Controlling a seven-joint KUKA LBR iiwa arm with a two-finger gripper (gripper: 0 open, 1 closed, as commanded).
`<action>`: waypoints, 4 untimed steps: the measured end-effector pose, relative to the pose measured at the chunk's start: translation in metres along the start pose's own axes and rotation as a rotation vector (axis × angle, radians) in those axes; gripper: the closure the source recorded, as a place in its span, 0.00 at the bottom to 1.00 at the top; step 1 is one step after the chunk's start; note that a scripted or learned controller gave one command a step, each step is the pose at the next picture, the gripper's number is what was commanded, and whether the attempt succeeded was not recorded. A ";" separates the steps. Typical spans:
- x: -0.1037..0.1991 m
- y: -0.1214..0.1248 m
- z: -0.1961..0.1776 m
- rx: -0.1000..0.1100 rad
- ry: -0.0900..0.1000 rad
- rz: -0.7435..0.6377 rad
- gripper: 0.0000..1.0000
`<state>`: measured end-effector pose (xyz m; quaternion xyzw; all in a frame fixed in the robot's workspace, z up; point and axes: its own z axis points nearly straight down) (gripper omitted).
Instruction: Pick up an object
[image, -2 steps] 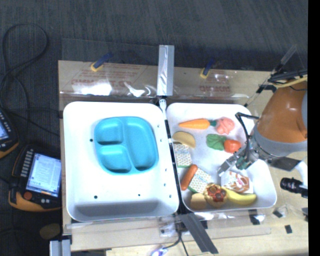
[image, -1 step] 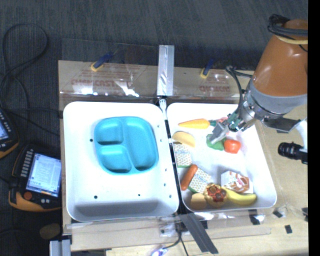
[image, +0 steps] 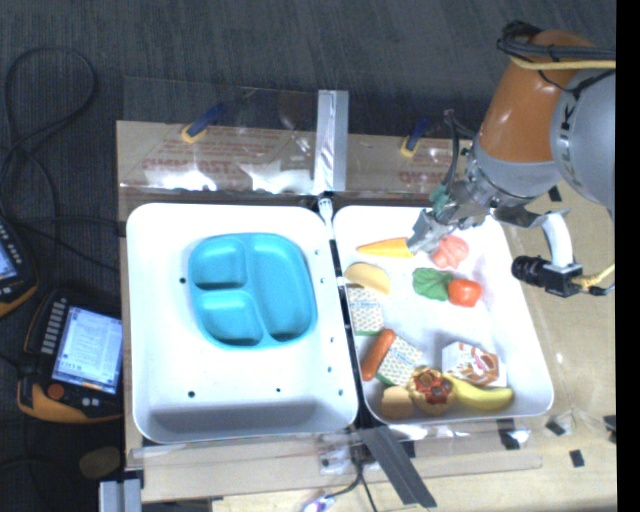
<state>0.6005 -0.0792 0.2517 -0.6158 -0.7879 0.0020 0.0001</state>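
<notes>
1. Nearest the camera, along the right bin's (image: 528, 345) front wall, lies a heap of toy food: a banana (image: 482, 398), a small carton (image: 472, 364) and a round pastry-like piece (image: 430, 385). None of it is close to the claw.
2. Farther back, the claw (image: 428, 236) is low over the rear of the same bin, reaching in from the right under the grey and orange arm (image: 530, 110).
3. Whether its tips are spread or pressed together cannot be told; they blur against the white floor, and nothing is visibly pinched between them.
4. An orange carrot (image: 385, 246) is the likeliest target. It lies flat near the bin's back wall, long axis roughly left to right, with its right end touching or just beside the claw and the rest stretching away to the claw's left.
5. A pinkish piece (image: 452, 251) sits just right of and slightly in front of the claw, with a green leaf (image: 432, 284) and a red tomato (image: 464, 292) beyond it toward the front.
6. My judgement: a grasp here catches only the carrot's end, so a small shift left, closing across the long axis, looks safer.
7. On the worktop's left side, the other bin (image: 160, 400) carries a blue divided tray (image: 250, 288), well apart from the action.
</notes>
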 end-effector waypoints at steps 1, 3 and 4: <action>-0.001 -0.057 0.028 0.000 0.002 0.161 1.00; -0.035 -0.129 0.153 0.000 0.003 0.252 1.00; -0.007 -0.122 0.090 0.001 0.003 0.264 1.00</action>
